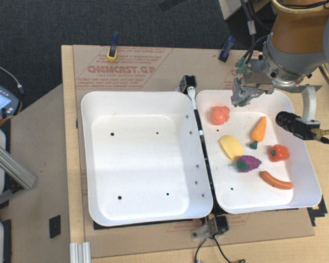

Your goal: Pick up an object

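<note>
My gripper (pixel 241 98) hangs over the far edge of the right bin (pixel 304 193), just up and right of a pinkish-red toy fruit (pixel 220 115). Nothing shows between its fingers. In the same bin lie an orange carrot (pixel 258 131), a yellow piece (pixel 231 146), a purple grape bunch (pixel 248 163), a red pepper (pixel 278 153) and an orange-red sausage shape (pixel 275 180).
The left bin (pixel 90 163) sits beside the right one, split by a black divider (pixel 200 141). A black device (pixel 295 124) juts over the right bin's right edge. Clips mark the cardboard's far edge: a yellow-blue one (pixel 113 49) and a blue one (pixel 226 48).
</note>
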`<state>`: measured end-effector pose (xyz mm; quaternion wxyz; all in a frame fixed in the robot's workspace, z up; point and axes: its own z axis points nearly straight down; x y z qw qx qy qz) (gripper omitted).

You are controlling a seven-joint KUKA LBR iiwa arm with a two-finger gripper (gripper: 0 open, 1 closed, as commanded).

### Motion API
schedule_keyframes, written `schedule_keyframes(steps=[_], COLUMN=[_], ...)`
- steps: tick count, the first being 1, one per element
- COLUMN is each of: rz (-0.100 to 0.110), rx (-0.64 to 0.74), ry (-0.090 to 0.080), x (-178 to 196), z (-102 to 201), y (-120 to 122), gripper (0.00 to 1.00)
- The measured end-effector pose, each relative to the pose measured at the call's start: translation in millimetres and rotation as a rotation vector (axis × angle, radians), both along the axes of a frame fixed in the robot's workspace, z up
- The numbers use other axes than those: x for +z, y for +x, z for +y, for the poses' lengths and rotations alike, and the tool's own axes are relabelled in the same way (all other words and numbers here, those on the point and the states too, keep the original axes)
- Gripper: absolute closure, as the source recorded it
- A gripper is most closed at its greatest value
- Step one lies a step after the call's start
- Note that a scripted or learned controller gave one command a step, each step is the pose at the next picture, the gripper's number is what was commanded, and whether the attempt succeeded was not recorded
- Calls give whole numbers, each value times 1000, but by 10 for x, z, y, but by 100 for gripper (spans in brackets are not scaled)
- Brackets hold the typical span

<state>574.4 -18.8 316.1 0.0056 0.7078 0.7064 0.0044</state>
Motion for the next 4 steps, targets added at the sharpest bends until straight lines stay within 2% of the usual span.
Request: schedule_keyframes(steps=[1, 2, 3, 4], rz=[6, 6, 8, 16], rx=[8, 9, 5, 4], ry=[3, 4, 3, 2], x=[519, 1050, 1336, 1311], z=[416, 896, 1046, 1177], y=[-387, -587, -780, -955], gripper=[100, 100, 100, 100])
